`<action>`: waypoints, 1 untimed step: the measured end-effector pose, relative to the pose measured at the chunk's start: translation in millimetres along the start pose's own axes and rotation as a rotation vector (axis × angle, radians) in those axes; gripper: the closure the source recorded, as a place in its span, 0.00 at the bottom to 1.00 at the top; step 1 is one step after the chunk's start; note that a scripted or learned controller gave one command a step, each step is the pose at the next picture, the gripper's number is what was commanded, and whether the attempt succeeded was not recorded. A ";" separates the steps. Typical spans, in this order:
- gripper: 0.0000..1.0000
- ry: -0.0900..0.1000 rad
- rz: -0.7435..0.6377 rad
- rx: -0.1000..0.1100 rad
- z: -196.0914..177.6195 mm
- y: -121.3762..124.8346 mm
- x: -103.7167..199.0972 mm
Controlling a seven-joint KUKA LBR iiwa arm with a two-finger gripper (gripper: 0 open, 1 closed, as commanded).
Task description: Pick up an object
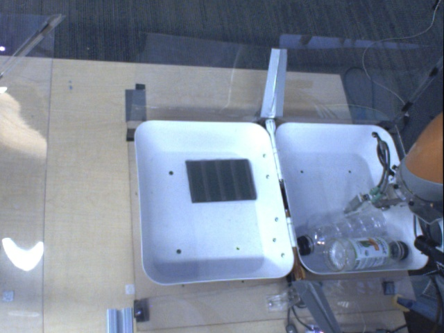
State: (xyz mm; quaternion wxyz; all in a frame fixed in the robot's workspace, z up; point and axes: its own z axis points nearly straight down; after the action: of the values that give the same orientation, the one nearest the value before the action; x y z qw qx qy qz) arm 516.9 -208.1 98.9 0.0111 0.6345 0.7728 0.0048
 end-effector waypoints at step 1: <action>0.00 -0.002 -0.015 -0.002 8.8 -18.4 18.2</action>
State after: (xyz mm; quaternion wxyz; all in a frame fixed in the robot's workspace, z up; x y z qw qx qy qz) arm 495.5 -193.9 89.5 0.0125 0.6288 0.7775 0.0046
